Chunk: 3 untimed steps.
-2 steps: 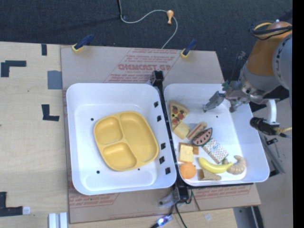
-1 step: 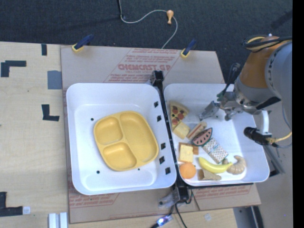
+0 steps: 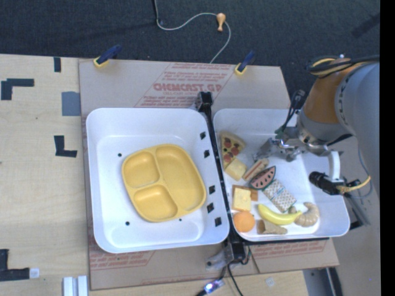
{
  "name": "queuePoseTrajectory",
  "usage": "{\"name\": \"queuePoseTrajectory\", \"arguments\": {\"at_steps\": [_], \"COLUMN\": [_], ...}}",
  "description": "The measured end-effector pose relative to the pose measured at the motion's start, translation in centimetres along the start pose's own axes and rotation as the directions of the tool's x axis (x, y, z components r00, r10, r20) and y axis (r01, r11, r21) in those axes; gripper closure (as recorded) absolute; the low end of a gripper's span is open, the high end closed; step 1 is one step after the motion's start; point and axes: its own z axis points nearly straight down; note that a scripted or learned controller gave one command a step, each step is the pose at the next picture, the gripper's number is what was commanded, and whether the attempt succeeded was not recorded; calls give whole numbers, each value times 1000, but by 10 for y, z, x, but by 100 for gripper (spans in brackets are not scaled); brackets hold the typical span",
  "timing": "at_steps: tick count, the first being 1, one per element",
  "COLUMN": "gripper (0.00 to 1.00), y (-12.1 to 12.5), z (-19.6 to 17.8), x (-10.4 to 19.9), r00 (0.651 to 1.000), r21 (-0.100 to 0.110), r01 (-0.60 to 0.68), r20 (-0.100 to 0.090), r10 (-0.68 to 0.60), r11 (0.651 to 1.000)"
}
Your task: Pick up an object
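Note:
The right bin (image 3: 321, 227) holds several toy foods: a pizza slice (image 3: 232, 145), a pale cheese wedge (image 3: 235, 169), a brown stick-shaped piece (image 3: 253, 169), a watermelon slice (image 3: 264, 179), a patterned packet (image 3: 281, 195), a yellow square (image 3: 242, 198), a banana (image 3: 277, 215), an orange (image 3: 244, 221) and a tan curved piece (image 3: 309, 214). My gripper (image 3: 269, 150) hangs low over the upper middle of this bin, just right of the pizza slice and above the brown stick and watermelon. Nothing shows held in it.
The left bin (image 3: 102, 165) holds a yellow divided plate (image 3: 163, 182). A black divider (image 3: 213, 165) runs between the bins. Both bins sit on cardboard (image 3: 179, 85) with clamps at its far corners. The arm's body covers the right bin's right side.

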Motion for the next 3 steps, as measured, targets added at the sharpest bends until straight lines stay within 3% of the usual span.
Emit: {"name": "queuePoseTrajectory", "arguments": {"at_steps": [1,3], "gripper": [100,100], "y": [1,-1], "z": [-12,-112], "x": [1,-3], "r00": [1000,1000], "r21": [-3,-6], "r01": [1,-1], "r20": [0,-1], "r10": [-1,1], "r11": [1000,1000]}}
